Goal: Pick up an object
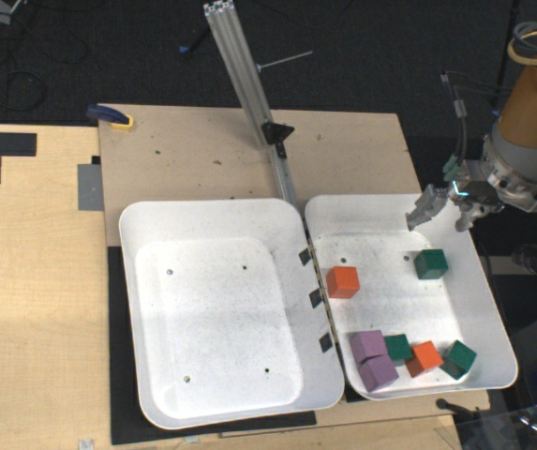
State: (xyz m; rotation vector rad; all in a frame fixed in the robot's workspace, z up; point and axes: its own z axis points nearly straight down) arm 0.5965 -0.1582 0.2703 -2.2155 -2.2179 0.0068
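The right bin (380,223) holds several blocks. A green cube (430,263) lies toward its right side, and an orange cube (342,281) sits near the divider. Along the front edge cluster a purple block (373,358), a small green block (398,348), an orange block (425,356) and another green block (458,358). My gripper (446,211) hangs over the bin's back right corner, above and slightly behind the green cube. Its two fingers are spread apart with nothing between them.
The left bin (212,223) lies beside the right one. A slanted aluminium rail (245,73) rises from the bins' shared back edge. A blue and yellow clamp (109,115) sits at the bench's back left corner.
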